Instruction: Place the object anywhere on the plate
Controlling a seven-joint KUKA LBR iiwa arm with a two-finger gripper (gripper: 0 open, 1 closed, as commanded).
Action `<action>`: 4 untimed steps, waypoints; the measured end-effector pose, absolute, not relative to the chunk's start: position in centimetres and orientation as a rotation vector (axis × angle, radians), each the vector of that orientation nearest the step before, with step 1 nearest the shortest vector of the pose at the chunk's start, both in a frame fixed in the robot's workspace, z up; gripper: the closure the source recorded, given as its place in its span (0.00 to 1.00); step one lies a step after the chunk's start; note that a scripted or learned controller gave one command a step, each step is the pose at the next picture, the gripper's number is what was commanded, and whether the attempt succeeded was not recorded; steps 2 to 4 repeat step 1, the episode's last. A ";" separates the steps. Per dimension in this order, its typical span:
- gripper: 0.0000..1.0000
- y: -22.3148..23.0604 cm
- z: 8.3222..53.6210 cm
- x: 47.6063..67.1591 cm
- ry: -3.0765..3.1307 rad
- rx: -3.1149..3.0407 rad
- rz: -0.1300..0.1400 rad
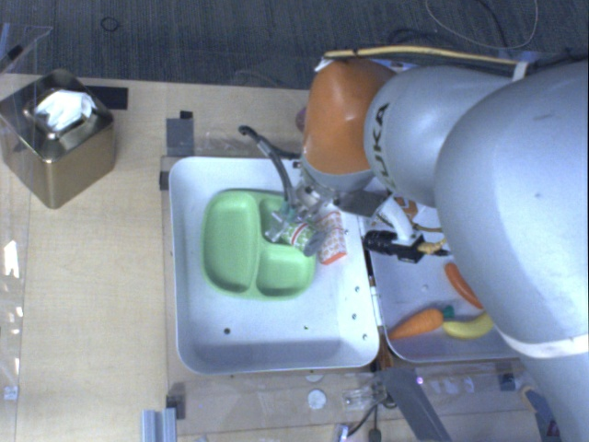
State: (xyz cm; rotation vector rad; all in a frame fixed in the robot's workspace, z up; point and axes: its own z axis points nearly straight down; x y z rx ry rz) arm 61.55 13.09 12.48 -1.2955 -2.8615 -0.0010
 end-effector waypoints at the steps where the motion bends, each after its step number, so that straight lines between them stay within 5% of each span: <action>1: 0.00 13.0 12.7 61.6 -2.864 -1.298 -0.003; 4: 0.00 13.0 12.7 61.6 -2.864 -1.298 -0.003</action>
